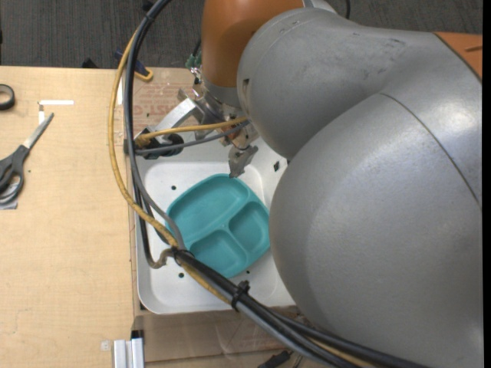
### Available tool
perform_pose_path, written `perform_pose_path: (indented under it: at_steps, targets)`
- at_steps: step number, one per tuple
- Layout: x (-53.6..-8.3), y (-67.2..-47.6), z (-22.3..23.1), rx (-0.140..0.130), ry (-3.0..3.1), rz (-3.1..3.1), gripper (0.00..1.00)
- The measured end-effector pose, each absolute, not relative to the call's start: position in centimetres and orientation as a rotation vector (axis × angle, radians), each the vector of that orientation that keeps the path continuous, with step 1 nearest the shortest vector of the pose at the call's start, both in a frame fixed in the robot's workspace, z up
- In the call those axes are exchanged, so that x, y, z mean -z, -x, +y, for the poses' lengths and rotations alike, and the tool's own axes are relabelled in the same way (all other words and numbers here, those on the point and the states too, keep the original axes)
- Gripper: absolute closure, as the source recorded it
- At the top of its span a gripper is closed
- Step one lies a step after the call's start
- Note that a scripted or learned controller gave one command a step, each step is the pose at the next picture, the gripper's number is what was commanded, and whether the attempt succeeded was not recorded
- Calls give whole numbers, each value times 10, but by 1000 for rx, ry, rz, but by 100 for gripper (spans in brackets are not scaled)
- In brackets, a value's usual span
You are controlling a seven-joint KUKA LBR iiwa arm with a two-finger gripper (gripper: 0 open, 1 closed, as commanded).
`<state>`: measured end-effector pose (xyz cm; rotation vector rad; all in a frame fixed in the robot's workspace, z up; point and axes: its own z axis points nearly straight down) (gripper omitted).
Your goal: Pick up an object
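**Camera view.** The gripper (240, 159) hangs at the centre of the frame, its tip just beyond the 12 o'clock rim of the teal tray (219, 225). From this angle it cannot be told whether the gripper is released or clenched, nor whether it touches the rim. Nothing is seen grasped in it.

The task's thing, one teal tray, lies flat on the floor of the white bin (153, 286), turned askew to the bin's walls. It is divided into three compartments: one large toward 11 o'clock and two smaller toward 4 and 6 o'clock.

One white bin is in sight, with its corner at 7 o'clock fully exposed. A few small dark dots mark its floor and are too small to identify.

On the bench (69, 244), at 9 o'clock of the frame and well apart from the bin, lie:
- one pair of scissors (19, 163), blades toward 1 o'clock;
- one tape roll (4, 96), cut off by the left edge;
- one short white strip (55, 103).

The arm (368, 205) covers the whole right half of the frame and hides the bin's 3 o'clock side. A bundle of cables (207, 278), black and yellow, loops from 12 o'clock down the bin's left wall. It crosses the tray's 7 o'clock edge and covers that part of its rim.
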<state>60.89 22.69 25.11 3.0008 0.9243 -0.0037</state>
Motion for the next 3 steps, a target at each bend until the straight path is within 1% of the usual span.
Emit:
perform_pose_path:
  at_steps: [1,2,3]
  targets:
    - [-260,-502,228,9,-2856,1305,0]
    - [-177,-477,155,10,-2350,2087,0]
    - [-230,-554,211,6,-2378,2051,0]
